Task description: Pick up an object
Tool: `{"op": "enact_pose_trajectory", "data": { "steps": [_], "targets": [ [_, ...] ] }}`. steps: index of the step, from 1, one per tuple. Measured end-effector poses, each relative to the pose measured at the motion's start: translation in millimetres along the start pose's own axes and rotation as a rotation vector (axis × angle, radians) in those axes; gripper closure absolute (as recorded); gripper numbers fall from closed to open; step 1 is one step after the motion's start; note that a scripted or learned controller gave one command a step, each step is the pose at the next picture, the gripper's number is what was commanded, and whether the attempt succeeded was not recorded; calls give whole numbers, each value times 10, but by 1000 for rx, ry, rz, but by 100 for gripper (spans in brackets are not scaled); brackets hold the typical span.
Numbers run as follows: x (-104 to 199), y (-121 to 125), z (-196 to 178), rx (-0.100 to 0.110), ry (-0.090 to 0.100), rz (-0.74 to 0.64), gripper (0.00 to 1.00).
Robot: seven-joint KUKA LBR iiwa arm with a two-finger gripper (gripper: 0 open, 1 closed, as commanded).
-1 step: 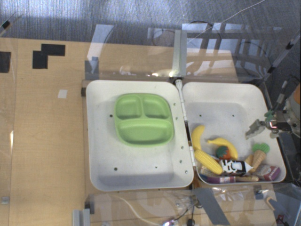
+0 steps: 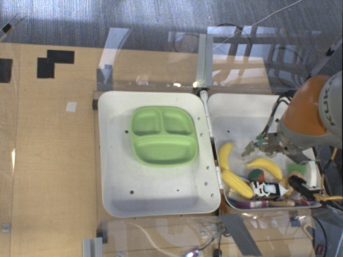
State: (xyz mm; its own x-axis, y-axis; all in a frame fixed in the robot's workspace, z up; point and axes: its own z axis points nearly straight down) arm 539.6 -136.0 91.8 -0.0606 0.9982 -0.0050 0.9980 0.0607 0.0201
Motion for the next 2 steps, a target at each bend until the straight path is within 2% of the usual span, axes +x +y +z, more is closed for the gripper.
{"op": "enact_pose_trajectory", "data": {
  "steps": [1,2],
  "targets": [
    [-101,-466,-14,-2,0,-39,0],
    [-78,-432,-130,-8,3,-42,100]
  ]
}}
